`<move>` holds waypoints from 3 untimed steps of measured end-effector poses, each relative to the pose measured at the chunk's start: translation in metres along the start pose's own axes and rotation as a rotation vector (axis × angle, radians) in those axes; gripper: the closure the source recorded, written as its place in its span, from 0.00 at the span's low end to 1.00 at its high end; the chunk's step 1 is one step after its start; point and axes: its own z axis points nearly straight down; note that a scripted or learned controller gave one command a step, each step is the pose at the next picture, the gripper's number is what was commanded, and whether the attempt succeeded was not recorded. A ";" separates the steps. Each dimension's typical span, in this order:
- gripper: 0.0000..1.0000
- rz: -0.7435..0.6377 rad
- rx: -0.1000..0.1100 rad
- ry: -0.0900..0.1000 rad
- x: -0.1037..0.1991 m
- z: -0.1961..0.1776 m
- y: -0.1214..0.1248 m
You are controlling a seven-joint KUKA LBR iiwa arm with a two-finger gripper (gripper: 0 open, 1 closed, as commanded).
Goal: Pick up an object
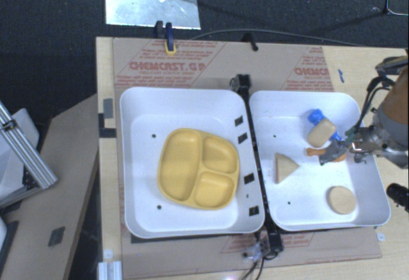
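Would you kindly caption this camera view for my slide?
Gripper low in right bin near bottle, wedge, disc; yellow tray in left.

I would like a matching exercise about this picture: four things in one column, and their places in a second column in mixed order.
Things:
1. yellow divided plate
2. tan triangular wedge
3. round tan disc
4. bottle with blue cap

Places:
A. right bin, front right corner
B. left bin, middle
C. right bin, far side, near the gripper
D. right bin, near the divider between the bins

Pairs: 1-B, 2-D, 3-A, 4-C
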 end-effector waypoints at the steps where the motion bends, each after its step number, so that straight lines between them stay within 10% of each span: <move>1: 0.00 0.002 0.003 0.002 -0.003 0.044 0.006; 3: 0.00 0.002 0.003 0.001 -0.003 0.122 0.006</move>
